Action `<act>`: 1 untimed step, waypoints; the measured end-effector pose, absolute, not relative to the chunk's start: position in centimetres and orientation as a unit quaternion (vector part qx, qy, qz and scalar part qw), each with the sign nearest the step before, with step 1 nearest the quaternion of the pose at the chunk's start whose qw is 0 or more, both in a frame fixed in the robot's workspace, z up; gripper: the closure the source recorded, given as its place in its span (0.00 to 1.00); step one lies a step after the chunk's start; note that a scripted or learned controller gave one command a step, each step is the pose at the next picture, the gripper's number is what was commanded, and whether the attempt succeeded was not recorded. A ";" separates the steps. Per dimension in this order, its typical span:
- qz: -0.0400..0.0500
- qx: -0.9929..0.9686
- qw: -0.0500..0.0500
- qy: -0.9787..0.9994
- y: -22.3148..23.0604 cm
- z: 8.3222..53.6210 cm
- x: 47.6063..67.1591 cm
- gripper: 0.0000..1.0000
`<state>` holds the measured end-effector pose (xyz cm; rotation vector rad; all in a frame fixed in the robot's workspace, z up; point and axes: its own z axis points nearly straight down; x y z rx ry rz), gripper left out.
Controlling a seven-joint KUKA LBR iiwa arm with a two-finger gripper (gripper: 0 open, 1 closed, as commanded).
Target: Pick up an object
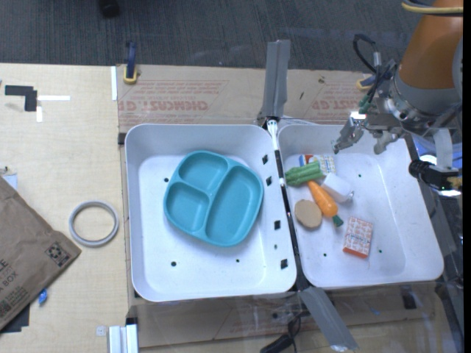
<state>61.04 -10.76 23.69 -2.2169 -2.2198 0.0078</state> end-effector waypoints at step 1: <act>0.001 -0.712 0.001 -0.702 -10.0 9.0 56.1 0.00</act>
